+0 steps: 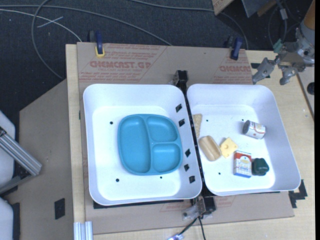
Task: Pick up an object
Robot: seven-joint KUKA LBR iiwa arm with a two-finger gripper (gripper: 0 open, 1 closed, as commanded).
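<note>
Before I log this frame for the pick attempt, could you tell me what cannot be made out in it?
- hand, camera view: open over the bench beyond the right bin; the arm above it is cut off by the top right edge.
- small can and carton: label print too small to read.
- dark green object: too small to identify.
- flat tan piece: partly hidden by the bin's left wall.

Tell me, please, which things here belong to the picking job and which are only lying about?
For the job:
pincer, open, above the right bin's far corner
right bin
small can
bread roll
yellow cheese piece
red and white carton
dark green piece

Lying about:
blue divided plate in the left bin
two blue clamps
</note>
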